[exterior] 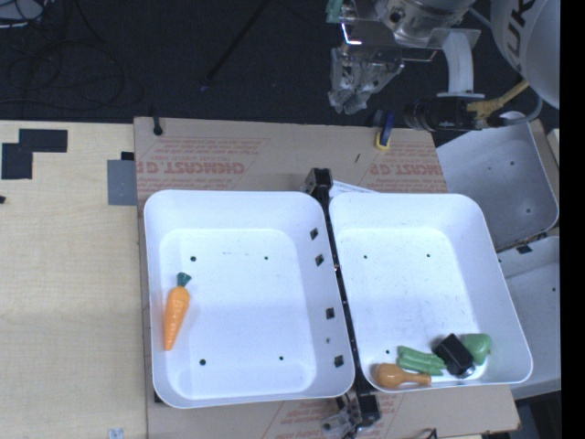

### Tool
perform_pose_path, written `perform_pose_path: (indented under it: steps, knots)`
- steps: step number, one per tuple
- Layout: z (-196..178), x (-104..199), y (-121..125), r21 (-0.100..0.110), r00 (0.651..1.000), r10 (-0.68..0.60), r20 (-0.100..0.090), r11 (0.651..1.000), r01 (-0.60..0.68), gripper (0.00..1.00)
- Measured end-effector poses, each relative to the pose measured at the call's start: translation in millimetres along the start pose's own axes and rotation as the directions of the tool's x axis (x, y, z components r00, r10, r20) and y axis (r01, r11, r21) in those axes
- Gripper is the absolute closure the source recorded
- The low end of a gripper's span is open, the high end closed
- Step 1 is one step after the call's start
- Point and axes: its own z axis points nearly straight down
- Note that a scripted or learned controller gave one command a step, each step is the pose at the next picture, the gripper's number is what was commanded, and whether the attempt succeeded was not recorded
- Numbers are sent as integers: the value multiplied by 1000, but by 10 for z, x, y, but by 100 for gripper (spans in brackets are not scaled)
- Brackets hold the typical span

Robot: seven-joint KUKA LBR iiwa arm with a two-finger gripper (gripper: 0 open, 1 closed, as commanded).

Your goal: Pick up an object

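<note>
Nearest the camera, along the lower edge of the right bin (416, 213), a small cluster of items is seen in its near right corner. An orange-brown pear-shaped piece (398, 376) lies at the left of the cluster, its narrow end pointing right. A green pod-shaped piece (420, 360) lies just above it and appears to touch it. A black block (454, 354) is set tilted just right of the pod, and a light green rounded piece (477, 344) is partly covered by the block on its right side.

In the left bin (228, 210), a toy carrot (175, 311) is found close to the left wall, lying lengthwise with its green top towards the far side and its tip towards the camera. It is well apart from every other item.

The two bins are joined along a black centre strip (330, 273) and are seated on a brown cardboard sheet (247, 158) printed with red lettering.

Farthest back, above the cardboard's far edge and over the dark background, the gripper (358, 90) is held high, well clear of both bins. Nothing is seen between its fingers. Whether the fingers are spread or pressed together cannot be told; they appear only as a blurred grey mass.
</note>
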Motion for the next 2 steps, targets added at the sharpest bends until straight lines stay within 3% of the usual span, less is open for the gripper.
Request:
perform_pose_path:
  steps: [1,2]
  knots:
    - [-609,741,-1,-2,1000,-1,-1,1000,1,100]
    - [-560,1473,1,5,1000,-2,1,1000,2,100]
